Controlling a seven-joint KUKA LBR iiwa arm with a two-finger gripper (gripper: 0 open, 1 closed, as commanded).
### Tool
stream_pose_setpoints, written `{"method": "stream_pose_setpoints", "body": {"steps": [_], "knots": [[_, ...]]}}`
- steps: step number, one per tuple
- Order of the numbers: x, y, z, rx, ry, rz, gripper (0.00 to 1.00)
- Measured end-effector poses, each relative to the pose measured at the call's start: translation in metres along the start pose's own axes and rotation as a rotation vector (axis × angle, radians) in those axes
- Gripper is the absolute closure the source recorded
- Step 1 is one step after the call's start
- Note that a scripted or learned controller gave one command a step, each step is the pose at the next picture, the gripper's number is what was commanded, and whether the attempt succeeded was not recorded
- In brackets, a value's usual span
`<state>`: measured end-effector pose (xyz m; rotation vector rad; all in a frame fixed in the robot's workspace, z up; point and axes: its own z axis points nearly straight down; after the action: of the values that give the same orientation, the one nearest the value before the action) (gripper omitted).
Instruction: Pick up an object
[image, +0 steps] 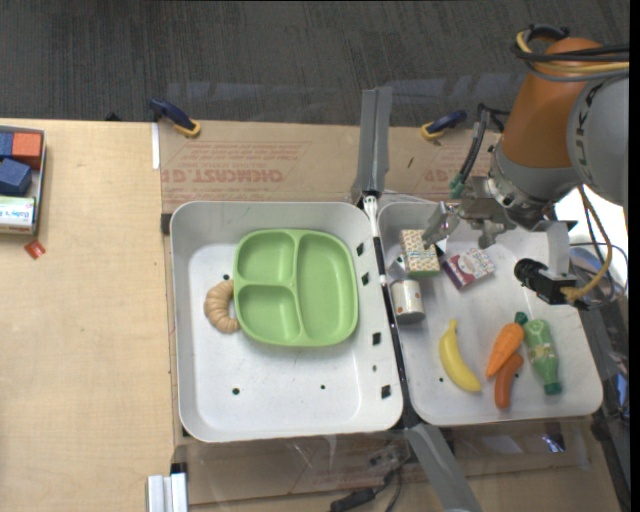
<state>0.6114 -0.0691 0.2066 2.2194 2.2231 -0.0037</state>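
Yellow banana (458, 358), one; orange carrot (505, 347), one.

divided plate (297, 286) in left bin (200, 380), banana (459, 359) in right bin (580, 395)

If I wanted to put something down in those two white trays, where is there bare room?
The left bin has most: a wide bare strip below the green plate and croissant. The right bin is crowded: boxes and can above, banana, carrot and bottle below. Only its lower left corner is bare.
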Motion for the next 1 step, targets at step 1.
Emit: {"method": "stream_pose_setpoints", "body": {"steps": [1], "knots": [[-0.0504, -0.0062, 0.0895, -0.001, 0.001, 0.001, 0.0]]}}
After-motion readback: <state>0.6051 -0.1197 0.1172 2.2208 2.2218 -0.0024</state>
